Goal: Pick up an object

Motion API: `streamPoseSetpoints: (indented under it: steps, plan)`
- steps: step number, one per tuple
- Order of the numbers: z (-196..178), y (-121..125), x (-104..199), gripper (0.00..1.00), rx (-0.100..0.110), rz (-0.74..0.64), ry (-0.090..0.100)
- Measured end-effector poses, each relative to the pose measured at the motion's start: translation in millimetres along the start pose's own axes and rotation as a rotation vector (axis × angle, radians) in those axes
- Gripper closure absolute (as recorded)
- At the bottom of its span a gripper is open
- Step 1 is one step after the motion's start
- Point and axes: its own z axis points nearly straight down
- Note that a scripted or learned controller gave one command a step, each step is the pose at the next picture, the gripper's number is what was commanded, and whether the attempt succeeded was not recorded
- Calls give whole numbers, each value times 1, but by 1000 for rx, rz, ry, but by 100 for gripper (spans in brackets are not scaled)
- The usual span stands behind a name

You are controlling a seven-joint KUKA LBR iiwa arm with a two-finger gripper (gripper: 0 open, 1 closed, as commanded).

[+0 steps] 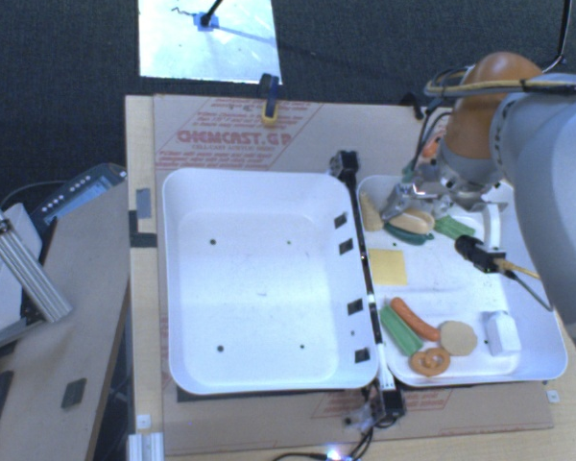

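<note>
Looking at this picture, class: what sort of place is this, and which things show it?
Probably a robotics lab test bench: a grey robot arm reaches over two white bins, toy food pieces such as a carrot lie in one, and cables run alongside.

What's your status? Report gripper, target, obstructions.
Gripper low in right white bin, over tan bun-shaped toy. Grasp unconfirmed. Yellow square slice nearby, apart.

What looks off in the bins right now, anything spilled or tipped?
Nothing spilled or tipped. Everything lies inside the right bin: yellow slice, carrot, green stick and white block all flat. The gripper is low over the bun-like piece at the far end.
</note>
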Motion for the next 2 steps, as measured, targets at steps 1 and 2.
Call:
streamPoseSetpoints:
  steps: [1, 2]
  plan:
    - [-11, 1, 1, 100, -4, 0, 6]
    - [-11, 0, 2, 0, -3, -2, 6]
